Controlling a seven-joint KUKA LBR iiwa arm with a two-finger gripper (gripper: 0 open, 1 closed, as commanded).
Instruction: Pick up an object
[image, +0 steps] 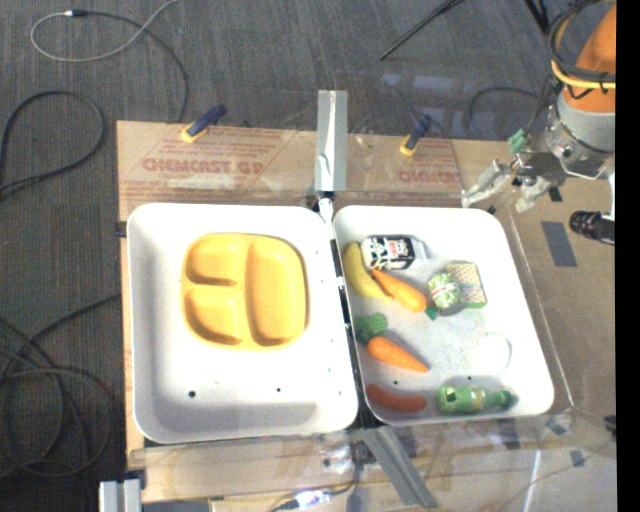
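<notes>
The right bin (520, 300) holds several toy foods. Among them are a banana (355, 270), a black-and-white carton (390, 252), a carrot (402, 291), a green-and-white can (458, 288), a second carrot with a green top (392, 351), a red sausage (395, 400) and a green bottle (472, 400). My gripper (507, 187) hangs high above the bin's far right corner, beyond its rim. It is open, with nothing between its spread fingers (482, 190). It stands well clear of every object.
The left bin (150, 300) carries a yellow divided tray (245, 290). A metal post (331, 140) stands behind the seam between the bins. Blue and yellow clamps (203, 122) sit on the cardboard backing. Cables lie on the floor at the left.
</notes>
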